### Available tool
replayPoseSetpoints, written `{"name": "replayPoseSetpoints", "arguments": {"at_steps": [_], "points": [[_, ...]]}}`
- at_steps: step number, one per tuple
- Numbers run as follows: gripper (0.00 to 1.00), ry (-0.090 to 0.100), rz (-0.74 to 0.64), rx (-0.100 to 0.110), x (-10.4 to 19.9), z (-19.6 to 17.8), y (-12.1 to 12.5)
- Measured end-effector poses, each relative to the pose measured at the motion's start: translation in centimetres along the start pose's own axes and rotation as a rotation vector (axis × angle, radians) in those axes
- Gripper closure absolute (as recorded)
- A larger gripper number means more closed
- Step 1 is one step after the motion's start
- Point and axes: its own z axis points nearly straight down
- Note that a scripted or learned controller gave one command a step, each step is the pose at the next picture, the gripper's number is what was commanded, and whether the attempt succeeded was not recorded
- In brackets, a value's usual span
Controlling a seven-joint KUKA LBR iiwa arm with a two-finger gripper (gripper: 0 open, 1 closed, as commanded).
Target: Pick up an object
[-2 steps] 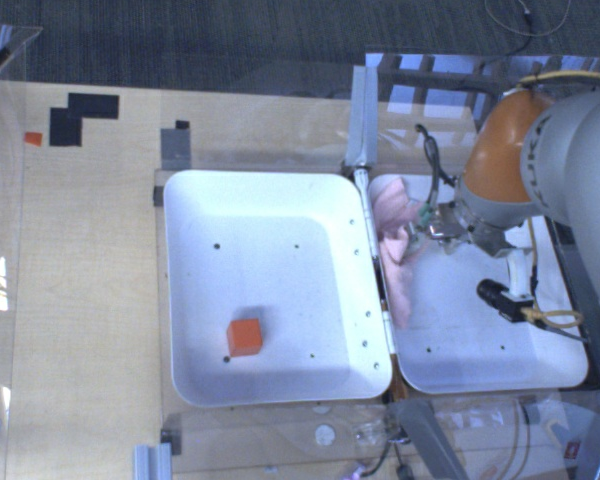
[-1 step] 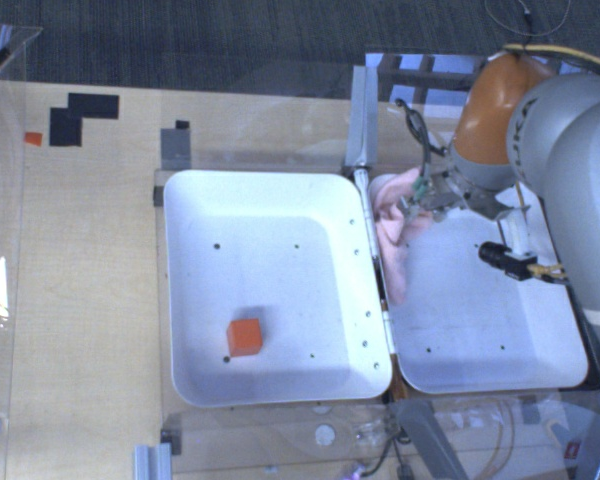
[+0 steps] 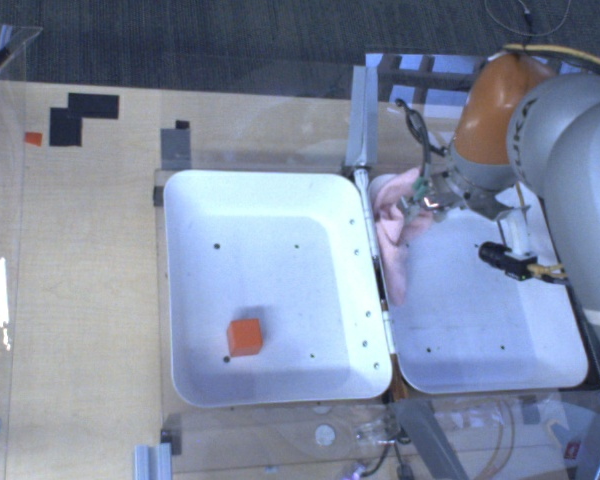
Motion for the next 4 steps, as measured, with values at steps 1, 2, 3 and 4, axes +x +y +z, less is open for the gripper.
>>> {"name": "replayPoseSetpoints", "arguments": {"at_steps": [1,2,3,4], "points": [[0.00,0.000,-0.035,-0.007,-1.1,0.3,-1.6],[0.00,0.001,-0.201,0.016,-1.0,0.3,0.1],[0.00,-0.003,-0.321,-0.009,-0.5,0.2,-4.1],[0.00,0.000,-0.030,-0.006,0.1,0.3,-1.3]]}}
